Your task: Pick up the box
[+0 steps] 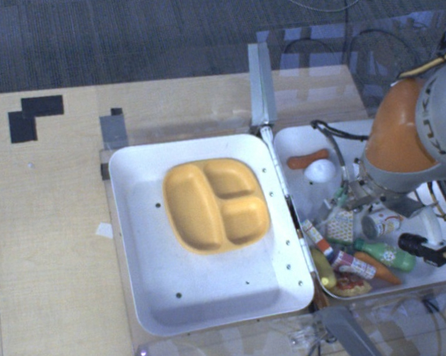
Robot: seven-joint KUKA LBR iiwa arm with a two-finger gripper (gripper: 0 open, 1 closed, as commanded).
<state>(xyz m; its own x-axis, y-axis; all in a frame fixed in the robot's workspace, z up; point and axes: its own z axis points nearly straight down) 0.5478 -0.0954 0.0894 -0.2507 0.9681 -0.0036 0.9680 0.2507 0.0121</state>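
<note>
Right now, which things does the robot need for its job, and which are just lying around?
For the job: gripper; small patterned box, probably the target, just below it in the right bin.

Just lying about: yellow tray in the left bin; white ball; green bottle.

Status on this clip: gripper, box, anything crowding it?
Gripper low in right bin, grip unreadable. Box not clearly identifiable in clutter. Green bottle, white ball crowd close.
</note>
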